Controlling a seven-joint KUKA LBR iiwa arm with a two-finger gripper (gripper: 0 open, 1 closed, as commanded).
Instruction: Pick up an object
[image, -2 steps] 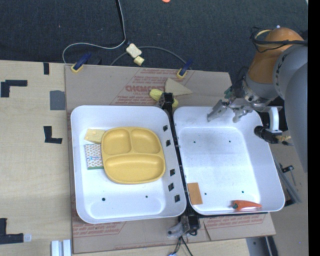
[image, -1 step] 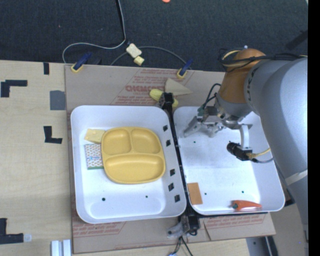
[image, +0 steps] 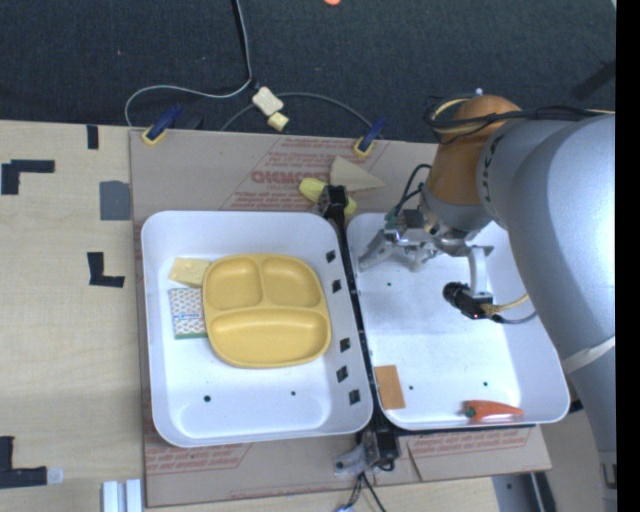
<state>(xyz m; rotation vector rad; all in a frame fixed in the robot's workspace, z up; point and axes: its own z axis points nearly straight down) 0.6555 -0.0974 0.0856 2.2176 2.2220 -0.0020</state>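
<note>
**Gripper over the right bin's far end; candidate objects lay toward the near edge**

You had the gripper (image: 405, 243) low over the far left part of the right bin (image: 440, 380), with nothing visibly held; how wide it stood could not be told. The orange carrot-like piece (image: 490, 409) lay at the bin's near rim, well apart from the gripper, its long axis running left to right along that rim. The brown card (image: 388, 386) lay near the divider, also toward the near side. The yellow divided plate (image: 267, 309) occupied the left bin (image: 250, 415), farther off across the divider.
</note>
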